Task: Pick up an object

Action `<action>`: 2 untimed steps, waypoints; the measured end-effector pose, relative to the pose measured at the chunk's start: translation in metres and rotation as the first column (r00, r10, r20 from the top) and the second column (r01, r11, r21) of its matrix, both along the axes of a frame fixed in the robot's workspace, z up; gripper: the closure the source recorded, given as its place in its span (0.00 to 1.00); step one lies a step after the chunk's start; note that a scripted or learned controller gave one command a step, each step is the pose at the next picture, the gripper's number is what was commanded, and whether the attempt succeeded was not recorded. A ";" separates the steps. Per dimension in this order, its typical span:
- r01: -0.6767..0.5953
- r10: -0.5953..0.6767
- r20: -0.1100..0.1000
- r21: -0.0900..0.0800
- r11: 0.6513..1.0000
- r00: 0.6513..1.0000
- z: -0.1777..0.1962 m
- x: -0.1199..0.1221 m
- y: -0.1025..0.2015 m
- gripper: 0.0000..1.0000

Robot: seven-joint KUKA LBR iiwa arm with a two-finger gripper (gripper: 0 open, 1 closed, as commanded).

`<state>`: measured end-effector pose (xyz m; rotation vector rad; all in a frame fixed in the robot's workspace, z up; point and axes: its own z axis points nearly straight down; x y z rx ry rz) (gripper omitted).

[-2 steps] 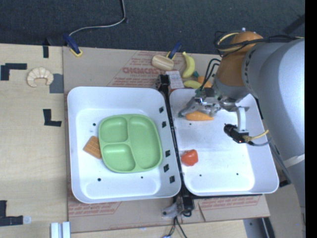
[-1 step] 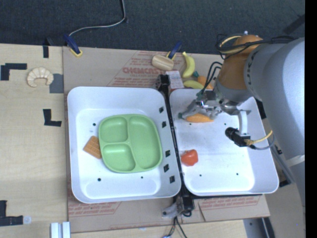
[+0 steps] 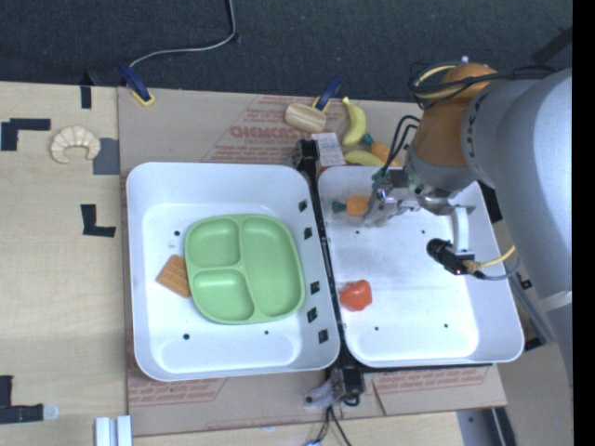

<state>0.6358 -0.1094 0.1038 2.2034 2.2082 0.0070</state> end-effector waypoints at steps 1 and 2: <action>0.002 -0.002 -0.015 0.009 1.000 1.000 -0.017 -0.038 -0.057 1.00; 0.000 0.000 -0.018 0.013 1.000 1.000 0.107 -0.034 0.043 1.00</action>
